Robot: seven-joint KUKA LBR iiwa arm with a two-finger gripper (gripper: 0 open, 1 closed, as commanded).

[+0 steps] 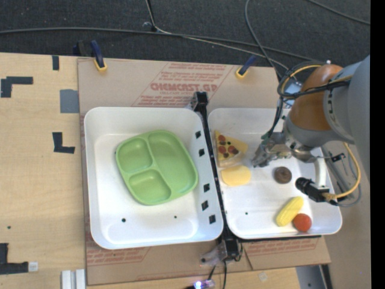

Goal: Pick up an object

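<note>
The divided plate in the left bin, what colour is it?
Light green divided plate, seen clearly in the camera view.

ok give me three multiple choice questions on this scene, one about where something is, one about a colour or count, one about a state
1. Where does the green divided tray lie?
A. in the left bin
B. in the right bin
C. on the cardboard outside the bins

2. How many toy foods lie in the right bin?
A. two
B. five
C. eight

3. How does the pizza slice lie?
A. flat on the bin floor
B. stacked on the tray
C. lifted in the air

Answers:
1. A, the tray fills the middle of the left bin.
2. B: pizza slice, yellow block, brown round piece, corn and red-orange ball.
3. A, it rests flat by the divider, left of the gripper.
</note>
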